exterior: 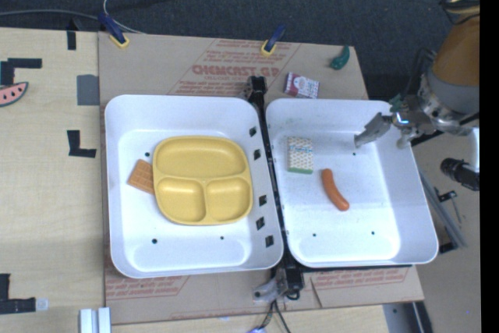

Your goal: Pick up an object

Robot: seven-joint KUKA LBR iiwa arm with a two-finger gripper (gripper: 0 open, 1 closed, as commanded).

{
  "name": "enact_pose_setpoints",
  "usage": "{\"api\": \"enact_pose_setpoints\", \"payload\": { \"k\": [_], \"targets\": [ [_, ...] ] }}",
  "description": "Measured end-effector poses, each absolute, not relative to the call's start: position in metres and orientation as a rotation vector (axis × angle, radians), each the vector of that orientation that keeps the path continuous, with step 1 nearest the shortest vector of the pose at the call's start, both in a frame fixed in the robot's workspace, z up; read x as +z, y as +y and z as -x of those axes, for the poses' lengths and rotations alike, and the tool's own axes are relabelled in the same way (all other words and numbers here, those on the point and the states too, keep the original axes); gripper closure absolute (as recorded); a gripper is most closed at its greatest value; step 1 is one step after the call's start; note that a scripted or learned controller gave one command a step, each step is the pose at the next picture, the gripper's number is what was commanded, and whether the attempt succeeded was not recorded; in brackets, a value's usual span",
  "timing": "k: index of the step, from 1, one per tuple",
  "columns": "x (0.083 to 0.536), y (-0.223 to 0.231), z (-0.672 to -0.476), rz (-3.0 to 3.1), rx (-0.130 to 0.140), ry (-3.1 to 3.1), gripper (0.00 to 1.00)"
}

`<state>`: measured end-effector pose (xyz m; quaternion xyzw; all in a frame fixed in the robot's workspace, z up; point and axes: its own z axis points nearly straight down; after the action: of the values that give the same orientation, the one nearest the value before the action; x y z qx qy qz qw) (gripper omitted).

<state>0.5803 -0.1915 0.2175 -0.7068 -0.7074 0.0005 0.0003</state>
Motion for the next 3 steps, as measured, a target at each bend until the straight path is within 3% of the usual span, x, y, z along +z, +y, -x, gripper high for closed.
{"api": "enact_pose_setpoints", "payload": {
  "k": [1,2,3],
  "targets": [
    [0.087,-0.175,-0.604,2.222,-0.004,-2.225,0.0],
    [0.097,-0.177,-0.604,2.224,-0.003,-2.229,1.0],
    [0.097,-0.177,-0.604,2.225,-0.003,-2.228,0.0]
  ]
}}
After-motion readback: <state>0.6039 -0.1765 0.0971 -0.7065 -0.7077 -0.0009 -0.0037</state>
